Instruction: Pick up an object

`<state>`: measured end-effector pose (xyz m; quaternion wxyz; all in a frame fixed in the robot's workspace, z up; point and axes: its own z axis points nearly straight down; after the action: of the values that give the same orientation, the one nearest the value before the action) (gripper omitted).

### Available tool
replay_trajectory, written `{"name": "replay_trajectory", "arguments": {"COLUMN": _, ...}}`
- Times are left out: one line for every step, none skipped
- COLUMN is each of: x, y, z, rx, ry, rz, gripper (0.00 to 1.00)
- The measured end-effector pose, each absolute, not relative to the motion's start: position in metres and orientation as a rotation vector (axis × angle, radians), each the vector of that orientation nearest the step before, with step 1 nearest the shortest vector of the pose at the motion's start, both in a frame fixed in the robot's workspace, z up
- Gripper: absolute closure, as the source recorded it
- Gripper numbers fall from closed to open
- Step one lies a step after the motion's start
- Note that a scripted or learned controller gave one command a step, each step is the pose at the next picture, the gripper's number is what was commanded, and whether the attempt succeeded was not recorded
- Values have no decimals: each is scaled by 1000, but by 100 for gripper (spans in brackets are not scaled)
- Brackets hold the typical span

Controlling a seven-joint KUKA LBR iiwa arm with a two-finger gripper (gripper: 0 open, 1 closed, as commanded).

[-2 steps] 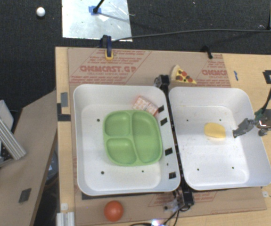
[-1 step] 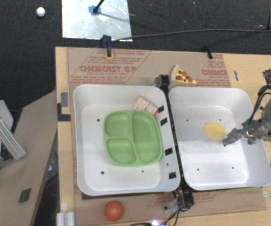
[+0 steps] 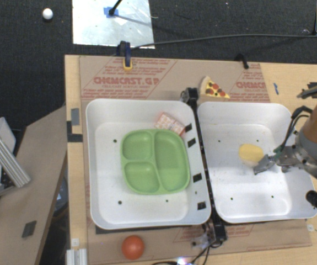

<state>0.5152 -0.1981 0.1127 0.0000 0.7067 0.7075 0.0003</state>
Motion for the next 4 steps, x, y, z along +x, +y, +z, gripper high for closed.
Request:
{"name": "replay_trajectory", "arguments": {"x": 516, "y": -199, "z": 125, "rx": 2217, "ry": 2221, "rz": 3, "gripper": 100}}
{"name": "replay_trajectory", "arguments": {"x": 508, "y": -198, "z": 182, "rx": 2215, "ry": 2222, "rz": 3, "gripper": 100}}
{"name": "replay_trajectory", "arguments": {"x": 506, "y": -191, "z": 243, "rx": 2212, "ry": 2222, "rz": 5, "gripper": 100}}
{"name": "replay_trajectory", "arguments": {"x": 508, "y": -192, "z": 273, "rx": 2213, "ry": 2223, "rz": 4, "gripper": 100}}
